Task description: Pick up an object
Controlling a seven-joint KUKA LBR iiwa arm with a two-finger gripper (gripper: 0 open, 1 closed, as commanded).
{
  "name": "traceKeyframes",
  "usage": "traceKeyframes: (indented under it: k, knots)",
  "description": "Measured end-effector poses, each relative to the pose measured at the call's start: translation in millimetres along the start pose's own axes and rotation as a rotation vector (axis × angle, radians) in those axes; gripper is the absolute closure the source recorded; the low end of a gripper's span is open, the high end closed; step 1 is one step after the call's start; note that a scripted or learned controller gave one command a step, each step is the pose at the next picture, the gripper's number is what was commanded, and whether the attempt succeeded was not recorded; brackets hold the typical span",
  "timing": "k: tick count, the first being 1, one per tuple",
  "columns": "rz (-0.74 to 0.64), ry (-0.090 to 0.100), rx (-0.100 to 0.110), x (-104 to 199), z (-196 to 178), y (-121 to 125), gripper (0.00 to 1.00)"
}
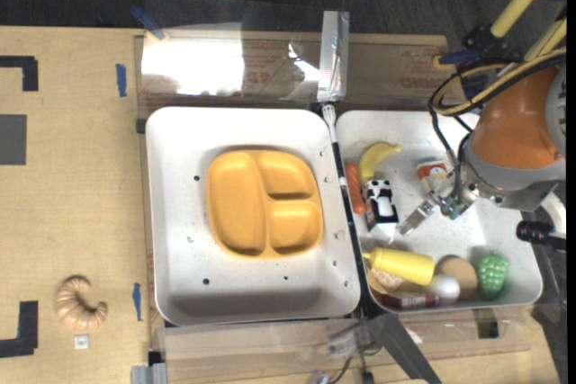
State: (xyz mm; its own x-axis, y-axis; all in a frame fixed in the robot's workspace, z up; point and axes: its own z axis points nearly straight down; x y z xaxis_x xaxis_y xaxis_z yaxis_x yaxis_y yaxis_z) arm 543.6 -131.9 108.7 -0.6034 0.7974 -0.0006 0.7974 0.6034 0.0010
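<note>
Two shallow white bins sit side by side on the tan wooden surface (63, 193). Left white bin (171, 148) carries a yellow-orange three-compartment plastic tray (264, 200). Right white bin (517, 283) carries the loose objects: a yellow toy banana (376, 157) at upper left, an orange carrot-like piece (355, 195) against the left wall, a small black-and-white box (382, 200) just below the banana, a small red-and-white item (432, 169) near the middle top. Along the near wall: a yellow plastic bottle lying on its side (405, 264), a tan egg-shaped object (456, 272), a green knobbly fruit-like object (491, 274).

Arm enters from the right; orange band (517, 126) over the right bin's far right part. Claw (423, 216) hangs in the middle of the right bin, over bare floor. Cannot tell how its jaws are set; nothing is visibly held.

Key relation: the black-and-white box lies just to camera-left of the claw, long axis roughly up-down in the view. The yellow bottle lies just below the claw toward the near wall, long axis left-right. Judgement: either is the nearest candidate; the box needs a short leftward shift, the bottle a short move toward the near wall with the jaws across its short width.

A pale curled shell-like object (81, 301) lies outside the bins, on the surface at far lower left.
</note>
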Motion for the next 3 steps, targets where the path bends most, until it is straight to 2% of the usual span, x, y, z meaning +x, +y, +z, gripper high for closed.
traceKeyframes:
  k: [1, 2, 3]
  knots:
    - [0.025, -0.004, -0.002, -21.6, -68.3, -11.2, 0.00]
    - [0.352, -0.006, -0.003, -65.7, 22.3, 4.4, 0.00]
    - [0.352, -0.006, -0.003, -65.6, 22.3, 4.5, 0.00]
